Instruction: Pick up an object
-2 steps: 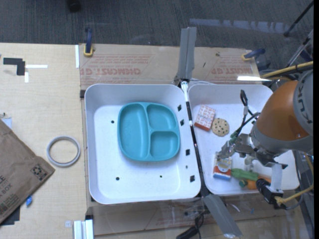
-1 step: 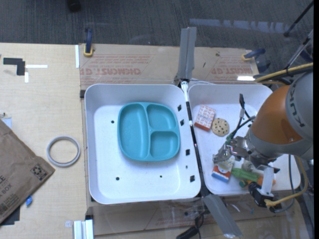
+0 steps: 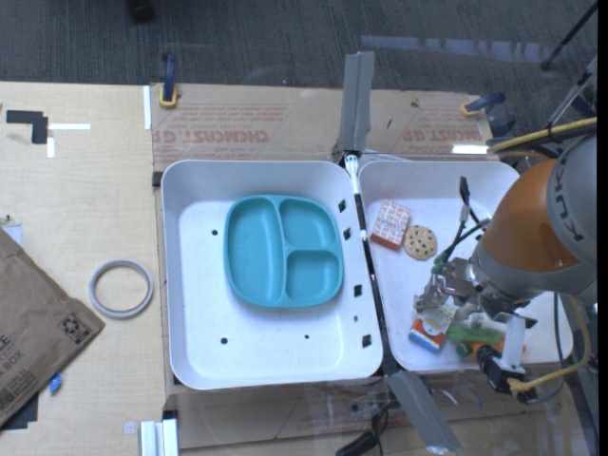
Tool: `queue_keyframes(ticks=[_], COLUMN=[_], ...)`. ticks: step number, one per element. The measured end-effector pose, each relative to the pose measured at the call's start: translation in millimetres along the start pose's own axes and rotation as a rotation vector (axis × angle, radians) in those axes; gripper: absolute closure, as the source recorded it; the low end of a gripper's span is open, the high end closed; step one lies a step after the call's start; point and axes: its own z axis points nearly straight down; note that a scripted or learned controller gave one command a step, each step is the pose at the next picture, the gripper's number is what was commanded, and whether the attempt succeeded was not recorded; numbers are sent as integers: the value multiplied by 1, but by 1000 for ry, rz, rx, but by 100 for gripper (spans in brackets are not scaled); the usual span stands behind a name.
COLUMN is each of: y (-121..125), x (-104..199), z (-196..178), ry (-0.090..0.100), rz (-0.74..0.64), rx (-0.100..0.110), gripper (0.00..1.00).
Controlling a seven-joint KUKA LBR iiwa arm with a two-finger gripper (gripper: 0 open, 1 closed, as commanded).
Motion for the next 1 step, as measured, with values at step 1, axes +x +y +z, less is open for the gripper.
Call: queue_keyframes(ticks=[1], y=[68], x=[30], z=[-93], ry=[-3], rz=[-50], rx=[-3], gripper=[100])
